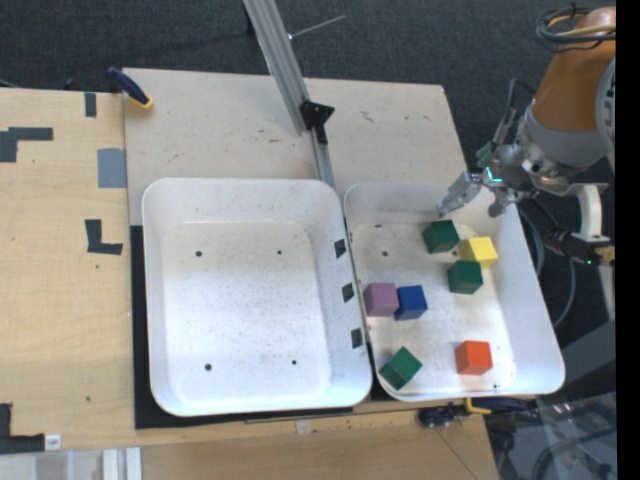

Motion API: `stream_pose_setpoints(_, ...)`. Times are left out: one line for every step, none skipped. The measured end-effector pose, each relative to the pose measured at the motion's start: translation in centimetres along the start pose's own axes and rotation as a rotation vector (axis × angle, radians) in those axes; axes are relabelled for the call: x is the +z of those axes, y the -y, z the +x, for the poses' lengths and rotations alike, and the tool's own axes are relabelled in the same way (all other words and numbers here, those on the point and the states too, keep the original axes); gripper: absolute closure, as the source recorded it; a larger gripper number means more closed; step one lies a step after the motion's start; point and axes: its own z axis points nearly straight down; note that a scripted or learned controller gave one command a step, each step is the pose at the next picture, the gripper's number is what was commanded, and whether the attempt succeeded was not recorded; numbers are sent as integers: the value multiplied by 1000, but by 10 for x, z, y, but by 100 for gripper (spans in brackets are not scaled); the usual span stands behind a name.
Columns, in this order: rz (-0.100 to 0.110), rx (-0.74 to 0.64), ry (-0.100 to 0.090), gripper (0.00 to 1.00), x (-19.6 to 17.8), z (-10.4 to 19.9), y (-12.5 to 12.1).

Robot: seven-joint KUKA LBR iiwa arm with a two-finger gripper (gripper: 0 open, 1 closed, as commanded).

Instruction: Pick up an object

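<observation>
Dark carpet surrounds the pale counter (pixel 250 128), on which two white bins are set side by side, the left bin (pixel 160 208) bare and the right bin (pixel 530 308) strewn with small blocks. The end effector (pixel 475 196) is seen spread and holding nothing, poised over the right bin's far edge. The nearest green block (pixel 440 236) lies just toward seven o'clock from it, a yellow block (pixel 480 249) close at six; ample room is judged to remain around both.

3 green cubes (pixel 440 236), 1 yellow (pixel 480 250), purple (pixel 380 298), blue (pixel 411 301), orange (pixel 473 356)
</observation>
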Motion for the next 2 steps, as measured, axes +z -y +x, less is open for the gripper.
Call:
stream_pose_setpoints(-4, -1, 1, 0, -3, 0, -1)
stream_pose_setpoints(0, 0, 2, 0, 44, -3, 6)
